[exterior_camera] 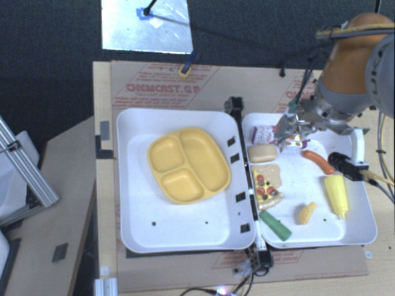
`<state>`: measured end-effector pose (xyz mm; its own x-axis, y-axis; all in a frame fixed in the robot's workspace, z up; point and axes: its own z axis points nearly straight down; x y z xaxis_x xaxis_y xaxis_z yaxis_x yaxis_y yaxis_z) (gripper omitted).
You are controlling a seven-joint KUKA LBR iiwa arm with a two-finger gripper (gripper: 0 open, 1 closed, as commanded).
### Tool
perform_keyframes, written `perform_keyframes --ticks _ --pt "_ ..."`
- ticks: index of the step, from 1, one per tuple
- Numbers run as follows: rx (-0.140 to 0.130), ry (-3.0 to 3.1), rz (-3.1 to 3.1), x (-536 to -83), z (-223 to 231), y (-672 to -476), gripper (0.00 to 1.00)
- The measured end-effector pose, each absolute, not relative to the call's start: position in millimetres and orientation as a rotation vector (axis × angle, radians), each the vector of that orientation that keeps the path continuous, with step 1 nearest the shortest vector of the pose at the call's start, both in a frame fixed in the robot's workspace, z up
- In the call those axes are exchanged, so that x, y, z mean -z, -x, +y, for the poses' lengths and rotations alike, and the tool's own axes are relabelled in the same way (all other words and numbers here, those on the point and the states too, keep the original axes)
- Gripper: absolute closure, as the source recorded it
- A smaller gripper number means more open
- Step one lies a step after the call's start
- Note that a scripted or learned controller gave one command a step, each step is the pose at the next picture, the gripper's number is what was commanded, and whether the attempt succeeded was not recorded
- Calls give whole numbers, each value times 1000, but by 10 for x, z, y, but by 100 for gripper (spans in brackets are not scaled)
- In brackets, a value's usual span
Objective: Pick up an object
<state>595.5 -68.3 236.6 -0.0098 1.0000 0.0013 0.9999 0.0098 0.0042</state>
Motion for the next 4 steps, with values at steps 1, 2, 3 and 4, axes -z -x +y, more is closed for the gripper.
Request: perform_keyframes --ticks 1,2,3,4 --pt "-4 -2210 2230 -2246 -235 -6198 100" --pt "-5 -2210 2230 -2253 290 -6282 100" --pt "-4 -2212 2230 -2168 760 -6476 100" --pt "-3 -2214 2226 -2220 787 -6497 100"
